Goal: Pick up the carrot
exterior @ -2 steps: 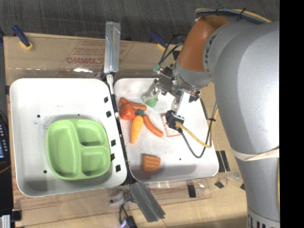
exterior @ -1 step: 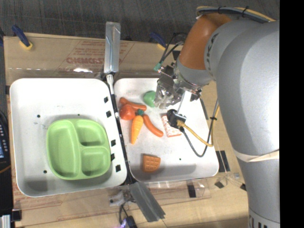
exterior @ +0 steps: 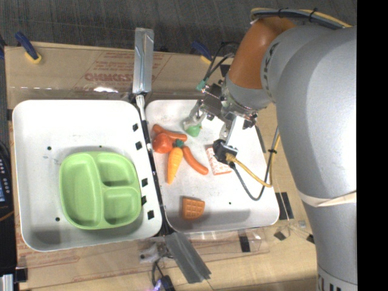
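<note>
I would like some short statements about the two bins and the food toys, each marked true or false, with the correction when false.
1. The green divided plate lies in the left bin. True.
2. The carrot lies on the green plate. False: it lies in the right bin, near the divider.
3. The claw holds the carrot. False: the carrot lies on the bin floor, apart from the claw.
4. An orange waffle-like piece lies near the front of the right bin. True.
5. A red tomato-like toy lies just behind the carrot. True.

Grey arm (exterior: pixel 315 102), orange band (exterior: pixel 254 53), yellow cable (exterior: pixel 251 177)
</note>
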`<state>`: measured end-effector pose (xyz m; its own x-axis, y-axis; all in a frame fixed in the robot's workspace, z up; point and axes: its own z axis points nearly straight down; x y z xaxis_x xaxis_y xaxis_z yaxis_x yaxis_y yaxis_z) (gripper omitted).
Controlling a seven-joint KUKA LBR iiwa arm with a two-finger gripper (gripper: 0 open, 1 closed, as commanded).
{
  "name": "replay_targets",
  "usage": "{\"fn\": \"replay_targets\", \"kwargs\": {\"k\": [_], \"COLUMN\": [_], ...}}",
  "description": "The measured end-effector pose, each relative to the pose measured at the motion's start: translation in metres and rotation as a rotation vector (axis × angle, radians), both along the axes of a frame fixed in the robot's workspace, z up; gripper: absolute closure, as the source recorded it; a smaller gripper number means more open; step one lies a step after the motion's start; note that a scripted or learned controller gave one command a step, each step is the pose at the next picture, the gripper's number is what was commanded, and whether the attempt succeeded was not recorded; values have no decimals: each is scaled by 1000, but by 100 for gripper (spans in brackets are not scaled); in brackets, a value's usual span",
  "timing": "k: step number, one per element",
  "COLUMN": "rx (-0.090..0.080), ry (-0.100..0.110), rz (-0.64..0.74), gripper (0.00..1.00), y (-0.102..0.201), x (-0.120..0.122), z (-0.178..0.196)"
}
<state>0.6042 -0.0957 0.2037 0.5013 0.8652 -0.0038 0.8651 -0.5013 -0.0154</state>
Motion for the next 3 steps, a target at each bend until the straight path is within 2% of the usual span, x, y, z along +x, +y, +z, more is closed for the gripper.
{"fn": "replay_targets", "kwargs": {"k": [1, 2, 3], "rx": [-1, -1, 0], "ry": [-8, -16, -10], "rz": [138, 385, 386], "gripper": [0, 0, 100], "y": [5, 2, 2], "x": [-30, -42, -44], "z": [-57, -105, -98]}}
